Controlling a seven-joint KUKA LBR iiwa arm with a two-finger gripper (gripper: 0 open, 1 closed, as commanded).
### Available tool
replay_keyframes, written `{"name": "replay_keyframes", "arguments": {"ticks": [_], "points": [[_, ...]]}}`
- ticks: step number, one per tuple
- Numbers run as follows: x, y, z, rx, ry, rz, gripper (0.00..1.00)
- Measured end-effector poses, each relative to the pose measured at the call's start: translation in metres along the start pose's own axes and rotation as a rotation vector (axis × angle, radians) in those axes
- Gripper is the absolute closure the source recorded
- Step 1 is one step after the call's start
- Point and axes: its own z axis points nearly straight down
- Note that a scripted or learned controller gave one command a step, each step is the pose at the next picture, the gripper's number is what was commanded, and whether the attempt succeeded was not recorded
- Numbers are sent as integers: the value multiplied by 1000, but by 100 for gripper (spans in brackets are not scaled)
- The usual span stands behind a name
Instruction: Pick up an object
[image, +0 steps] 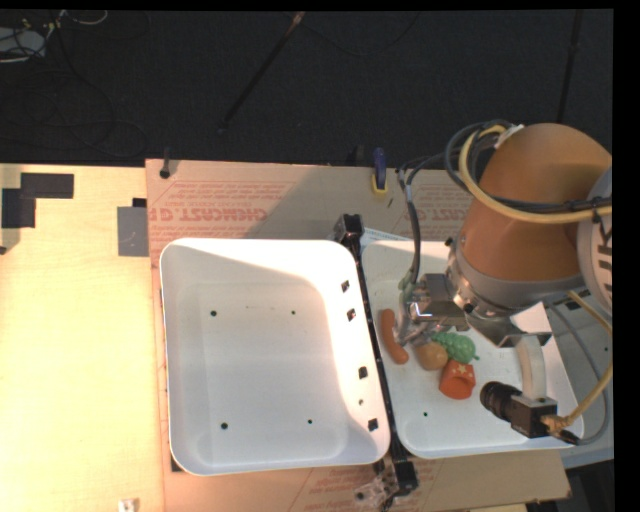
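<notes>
Grey arm with orange band (535, 215) reaches over right shallow white bin (440, 440); 2-finger metal gripper (418, 318) low among the toys, cannot tell its state; orange-red sausage-shaped toy (393, 336) just beside it; tan potato-like piece (431, 356), green leafy piece (458, 346), red chunk (458, 380) clustered close; left shallow white bin (190, 300) alongside.

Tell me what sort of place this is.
Probably a robotics lab's grasping test bench. A robot arm reaches over two white bins, toy food such as a sausage lies in the right one, and cables trail across the dark floor behind.
</notes>
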Motion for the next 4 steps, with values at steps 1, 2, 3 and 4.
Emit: {"name": "replay_keyframes", "arguments": {"ticks": [1, 2, 3, 4], "points": [[-112, -1, -1, 7, -4, 10, 100], [-161, -4, 191, 15, 0, 6, 100], [-102, 32, 52, -5, -1, -6, 100], [-128, -1, 198, 19, 1, 6, 100]]}}
